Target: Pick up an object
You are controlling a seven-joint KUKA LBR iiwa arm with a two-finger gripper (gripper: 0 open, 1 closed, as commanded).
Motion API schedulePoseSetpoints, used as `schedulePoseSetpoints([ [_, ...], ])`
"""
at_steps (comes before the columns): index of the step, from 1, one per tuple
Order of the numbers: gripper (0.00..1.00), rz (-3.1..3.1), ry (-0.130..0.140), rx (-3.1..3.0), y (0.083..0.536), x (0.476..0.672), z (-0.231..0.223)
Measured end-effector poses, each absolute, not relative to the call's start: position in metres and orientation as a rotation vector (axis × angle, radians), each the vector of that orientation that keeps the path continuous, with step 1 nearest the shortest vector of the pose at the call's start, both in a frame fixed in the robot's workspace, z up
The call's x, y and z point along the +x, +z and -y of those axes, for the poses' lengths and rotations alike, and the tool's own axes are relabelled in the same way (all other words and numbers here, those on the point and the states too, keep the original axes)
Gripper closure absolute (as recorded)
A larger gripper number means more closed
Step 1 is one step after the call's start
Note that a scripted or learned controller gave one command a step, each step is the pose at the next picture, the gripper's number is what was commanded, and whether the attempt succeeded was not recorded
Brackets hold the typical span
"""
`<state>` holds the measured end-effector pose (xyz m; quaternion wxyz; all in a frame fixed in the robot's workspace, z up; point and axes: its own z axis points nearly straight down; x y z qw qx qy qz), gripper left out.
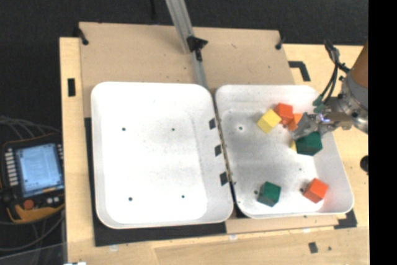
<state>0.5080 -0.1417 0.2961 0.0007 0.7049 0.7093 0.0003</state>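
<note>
My gripper (308,129) reaches in from the right over the upper right part of the right bin (248,152). Right under its tip, touching or overlapped by it, lies a dark green block (309,146). A yellow block (268,121) and an orange block (285,112) sit just left of the gripper, with a small orange piece (297,119) partly hidden beside its tip. Near the bin's front edge rest a second green block (269,193) and another orange block (315,190).
The left bin (155,152) lies beside the right one, with a row of dark clips (218,149) along the divide. A slanted metal pole (177,3) rises behind the bins. A handheld screen (34,170) sits off the bench at far left.
</note>
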Motion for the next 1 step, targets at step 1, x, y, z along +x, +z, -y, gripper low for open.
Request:
schedulePoseSetpoints([
  [1, 1.0, -2.228, 0.0, 2.215, 0.2783, 0.5126, 0.0931],
])
